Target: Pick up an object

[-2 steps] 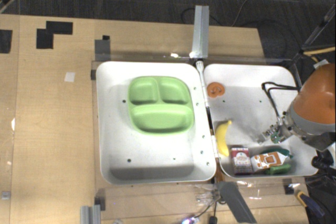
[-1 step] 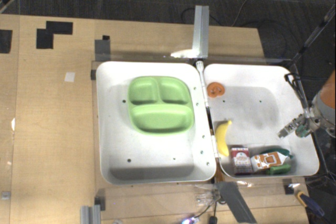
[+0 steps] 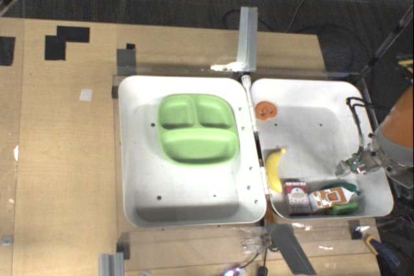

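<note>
Left white bin (image 3: 136,158) holding a green divided tray (image 3: 197,128), right bin (image 3: 310,97) — orange disc (image 3: 265,110), banana (image 3: 275,169), maroon box (image 3: 296,196), carton (image 3: 333,198) along its near edge, tool (image 3: 354,165) low at the right wall — grip state cannot be told.

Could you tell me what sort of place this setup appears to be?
Probably a robotics lab bench for picking trials: two white bins on a wooden table, toy-like items such as a banana and green tray, and a gripper.
</note>
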`<state>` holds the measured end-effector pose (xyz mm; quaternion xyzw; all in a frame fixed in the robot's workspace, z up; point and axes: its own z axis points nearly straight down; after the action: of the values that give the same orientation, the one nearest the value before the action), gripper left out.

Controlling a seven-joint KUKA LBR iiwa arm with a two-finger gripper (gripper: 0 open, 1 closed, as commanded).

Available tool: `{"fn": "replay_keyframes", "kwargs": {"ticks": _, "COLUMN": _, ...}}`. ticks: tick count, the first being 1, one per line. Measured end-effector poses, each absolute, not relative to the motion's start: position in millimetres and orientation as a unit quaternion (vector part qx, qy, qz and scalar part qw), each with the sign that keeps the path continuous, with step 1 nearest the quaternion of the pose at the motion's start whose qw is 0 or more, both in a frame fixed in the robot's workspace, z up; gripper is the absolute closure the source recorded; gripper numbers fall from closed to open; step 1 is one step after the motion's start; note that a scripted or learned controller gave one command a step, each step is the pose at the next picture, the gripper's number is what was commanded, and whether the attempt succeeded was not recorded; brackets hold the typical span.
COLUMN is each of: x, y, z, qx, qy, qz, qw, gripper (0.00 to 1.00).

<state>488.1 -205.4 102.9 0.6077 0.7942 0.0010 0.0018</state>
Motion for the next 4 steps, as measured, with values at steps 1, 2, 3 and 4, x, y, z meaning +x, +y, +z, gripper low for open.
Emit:
{"fn": "replay_keyframes", "kwargs": {"ticks": 1, "x": 599.4, "y": -205, "z": 154, "qx": 0.524, "qy": 0.852, "qz": 0.0014, "qw": 0.004, "gripper": 1.0}}
{"fn": "replay_keyframes", "kwargs": {"ticks": 2, "x": 581.7, "y": -131, "z": 153, "qx": 0.497, "qy": 0.868, "qz": 0.0014, "qw": 0.003, "gripper": 1.0}}
{"fn": "replay_keyframes", "kwargs": {"ticks": 3, "x": 556.7, "y": -136, "z": 96, "qx": 0.57, "qy": 0.821, "qz": 0.0012, "qw": 0.002, "gripper": 1.0}}
{"fn": "replay_keyframes", "kwargs": {"ticks": 4, "x": 523.6, "y": -209, "z": 91, "qx": 0.563, "qy": 0.827, "qz": 0.0015, "qw": 0.009, "gripper": 1.0}}
